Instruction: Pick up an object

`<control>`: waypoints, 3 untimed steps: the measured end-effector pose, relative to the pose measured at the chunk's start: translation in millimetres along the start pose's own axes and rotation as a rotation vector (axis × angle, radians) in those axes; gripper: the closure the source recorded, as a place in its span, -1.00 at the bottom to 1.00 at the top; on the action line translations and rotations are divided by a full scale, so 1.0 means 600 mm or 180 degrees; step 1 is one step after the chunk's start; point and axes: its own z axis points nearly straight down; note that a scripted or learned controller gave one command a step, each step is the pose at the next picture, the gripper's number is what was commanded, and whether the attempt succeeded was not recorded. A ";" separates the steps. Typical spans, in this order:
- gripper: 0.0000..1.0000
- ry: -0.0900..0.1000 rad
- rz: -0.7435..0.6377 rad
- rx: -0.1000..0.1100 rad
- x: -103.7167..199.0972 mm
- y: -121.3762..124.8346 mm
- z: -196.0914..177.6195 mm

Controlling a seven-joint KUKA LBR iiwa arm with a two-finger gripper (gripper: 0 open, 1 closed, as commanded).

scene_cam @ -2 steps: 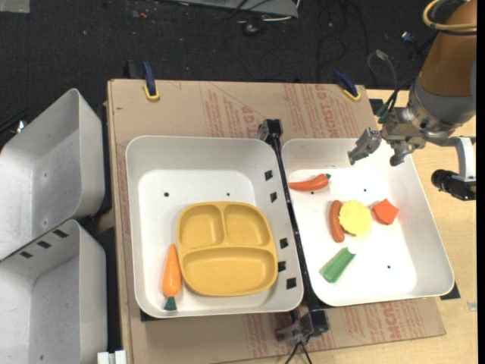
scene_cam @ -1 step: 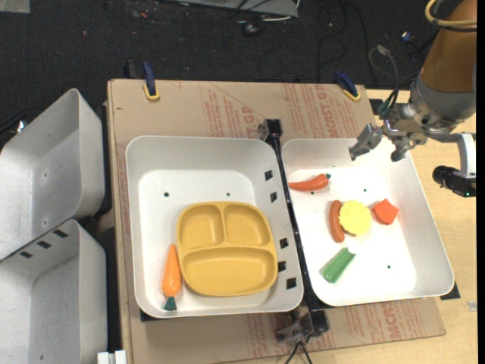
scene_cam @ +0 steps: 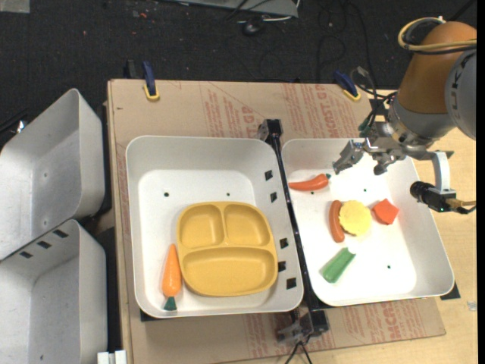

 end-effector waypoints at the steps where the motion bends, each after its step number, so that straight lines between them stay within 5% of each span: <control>1: -1.00 -0.0002 0.0013 -0.0003 -0.002 -0.003 0.072; 2: -1.00 -0.0001 0.0014 -0.0003 -0.001 -0.004 0.161; 3: 1.00 -0.0005 0.0014 -0.0023 -0.001 -0.001 0.139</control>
